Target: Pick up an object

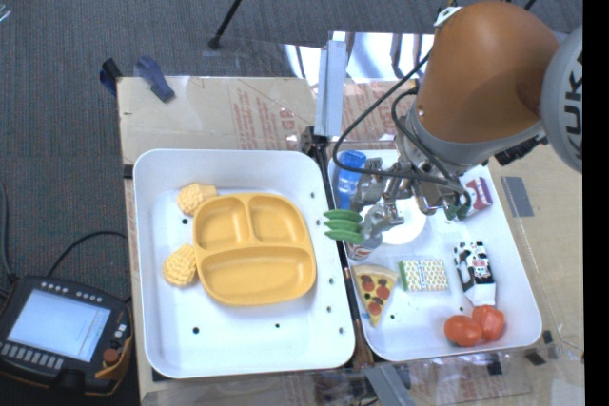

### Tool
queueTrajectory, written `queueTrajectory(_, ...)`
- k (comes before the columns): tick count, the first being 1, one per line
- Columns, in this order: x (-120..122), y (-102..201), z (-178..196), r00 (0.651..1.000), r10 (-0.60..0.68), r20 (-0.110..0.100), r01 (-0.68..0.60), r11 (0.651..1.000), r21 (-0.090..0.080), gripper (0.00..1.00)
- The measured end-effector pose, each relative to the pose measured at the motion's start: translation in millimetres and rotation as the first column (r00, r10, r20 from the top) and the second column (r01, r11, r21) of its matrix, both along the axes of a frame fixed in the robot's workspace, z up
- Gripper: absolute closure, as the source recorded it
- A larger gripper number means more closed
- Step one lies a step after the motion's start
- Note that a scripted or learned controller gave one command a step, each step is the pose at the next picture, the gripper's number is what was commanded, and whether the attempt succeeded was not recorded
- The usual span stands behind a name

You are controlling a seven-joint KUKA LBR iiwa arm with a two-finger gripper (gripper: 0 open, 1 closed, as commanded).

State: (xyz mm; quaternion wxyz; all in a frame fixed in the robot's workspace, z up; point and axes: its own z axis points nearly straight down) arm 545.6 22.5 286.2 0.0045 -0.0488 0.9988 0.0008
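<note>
— Nearest us, at the left corner, sits a grey handheld screen (59,328) on the floor with a cable looping off it. What's on the bench behind it?

— Two white bins side by side. Left bin (157,338) holds a yellow divided plate (254,247), with two small yellow waffle-like pieces touching its left edge: one at the far corner (193,198), one nearer (180,265).

— And the right bin (521,299)?

— Crowded. Along its near side, from left: a pizza slice (375,288), a small speckled green and white block (423,275), a black-and-white cow toy (474,271), and two red tomatoes (475,326) in the near right corner. A blue-capped bottle (349,168) stands at the far left, and a red-and-white packet (480,192) peeks out from under the arm on the right.

— Where is the arm?

— Its big orange band (485,76) hangs over the far part of the right bin, and the gripper (373,225) reaches down toward the bin's left wall.

— Holding anything?

— A green bean pod (343,224) lies just beside the fingers, over the divide between the bins, with a small can-like thing (362,250) just below. Whether the fingers clamp the pod or merely sit next to it, I cannot tell; their spread is hidden in the clutter of metal and cables.
</note>
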Motion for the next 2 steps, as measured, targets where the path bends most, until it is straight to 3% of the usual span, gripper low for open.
queueTrajectory(1,25.7,-90.4,-167.0,0.999,-0.033,-0.001,0.033,0.999,-0.001,1.00)
queueTrajectory(2,-10.2,-105.0,-192.7,0.945,-0.327,0.001,0.327,0.945,0.003,1.00)
